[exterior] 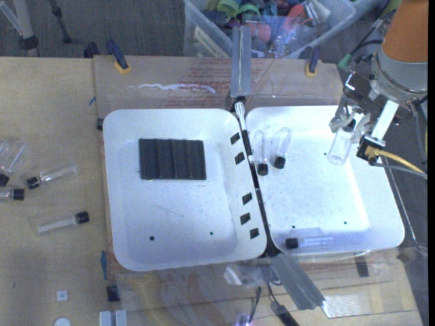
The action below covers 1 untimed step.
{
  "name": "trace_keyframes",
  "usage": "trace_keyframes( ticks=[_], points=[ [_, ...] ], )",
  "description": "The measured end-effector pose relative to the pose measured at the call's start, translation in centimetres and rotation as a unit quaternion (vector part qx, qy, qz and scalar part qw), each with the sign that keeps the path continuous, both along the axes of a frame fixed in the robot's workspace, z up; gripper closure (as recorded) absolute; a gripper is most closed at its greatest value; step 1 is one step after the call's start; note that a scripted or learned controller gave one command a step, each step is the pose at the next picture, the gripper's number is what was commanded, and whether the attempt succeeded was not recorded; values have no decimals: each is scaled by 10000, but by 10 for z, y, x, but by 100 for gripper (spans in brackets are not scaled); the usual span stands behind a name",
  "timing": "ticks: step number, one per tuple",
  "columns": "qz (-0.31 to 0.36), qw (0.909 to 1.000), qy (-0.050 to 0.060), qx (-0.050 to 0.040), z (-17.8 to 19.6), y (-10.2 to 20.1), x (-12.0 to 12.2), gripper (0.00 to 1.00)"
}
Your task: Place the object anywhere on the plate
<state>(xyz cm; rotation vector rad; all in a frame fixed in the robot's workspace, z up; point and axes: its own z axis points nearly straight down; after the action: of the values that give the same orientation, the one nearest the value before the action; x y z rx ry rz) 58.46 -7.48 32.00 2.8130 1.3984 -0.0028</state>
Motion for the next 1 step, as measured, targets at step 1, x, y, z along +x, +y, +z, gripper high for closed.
trace_keyframes(
  ticks=[1],
  points=[
    [-2238, 9746, -1, -1, 87, 66, 48, 100]
  ],
)
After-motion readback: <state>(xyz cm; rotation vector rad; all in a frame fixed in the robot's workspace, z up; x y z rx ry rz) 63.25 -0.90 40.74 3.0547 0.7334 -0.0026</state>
